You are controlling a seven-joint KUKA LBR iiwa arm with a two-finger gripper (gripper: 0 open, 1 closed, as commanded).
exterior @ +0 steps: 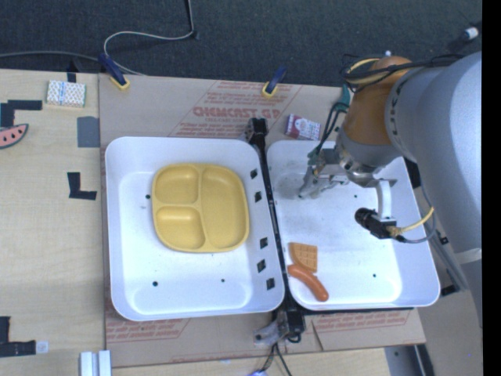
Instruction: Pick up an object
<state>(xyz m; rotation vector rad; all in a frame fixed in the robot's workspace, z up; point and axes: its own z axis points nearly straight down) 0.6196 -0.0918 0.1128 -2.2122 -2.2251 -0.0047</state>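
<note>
Two candidate pickups in the right bin (407,284), both low against its near wall: a toy hot dog (308,282) lying flat at a slant, and a small orange waffle-like piece (304,255) touching it on the far side. Probably dropped there loose, hence the haphazard angles and the closeness, which could make a clean two-finger pinch on just one awkward.

Further up the same bin from the hot dog, toward the far wall: the gripper (311,185), pointed down at bare white floor, well apart from both toys. Fingers look close together with nothing visible between them, though too small and blurred to be sure, so best called undetermined. Nothing lifted yet, by the look of it.

Above the gripper, the orange wrist band (376,108) and the grey arm (446,131) leaning in over the bin's right side, wrist bent steeply downward.

Left of the hot dog, across the divider: the left bin (125,288), a yellow divided plate (200,207) flat in its middle.
</note>
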